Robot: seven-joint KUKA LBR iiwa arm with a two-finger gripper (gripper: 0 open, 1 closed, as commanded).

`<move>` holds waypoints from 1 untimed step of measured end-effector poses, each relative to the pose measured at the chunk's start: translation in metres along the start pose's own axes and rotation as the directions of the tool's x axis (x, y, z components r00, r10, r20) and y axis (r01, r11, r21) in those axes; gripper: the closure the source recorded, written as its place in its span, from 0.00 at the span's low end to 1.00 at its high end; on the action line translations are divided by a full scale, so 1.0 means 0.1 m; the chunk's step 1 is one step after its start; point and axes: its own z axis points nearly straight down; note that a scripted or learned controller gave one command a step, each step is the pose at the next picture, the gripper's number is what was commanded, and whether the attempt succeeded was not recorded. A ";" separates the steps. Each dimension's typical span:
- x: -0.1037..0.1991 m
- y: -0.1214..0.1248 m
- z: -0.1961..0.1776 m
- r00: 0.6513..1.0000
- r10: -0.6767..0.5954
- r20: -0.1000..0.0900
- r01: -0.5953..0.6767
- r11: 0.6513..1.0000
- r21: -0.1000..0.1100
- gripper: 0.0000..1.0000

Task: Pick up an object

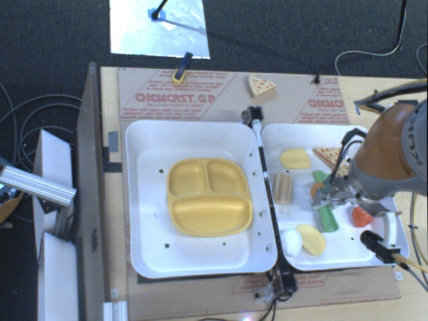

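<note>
Green piece [327, 217] lies mid-bin under the gripper [328, 196], grip state unclear; right bin's [348, 259] rim near.

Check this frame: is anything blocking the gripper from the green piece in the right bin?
Nothing visible does. The gripper is low in the right bin, right at the top end of the green piece. An orange piece and a red piece crowd it on either side.
</note>
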 end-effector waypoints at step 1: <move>0.83 0.11 -0.94 1.000 -0.012 -0.002 0.012 1.000 -0.006 1.00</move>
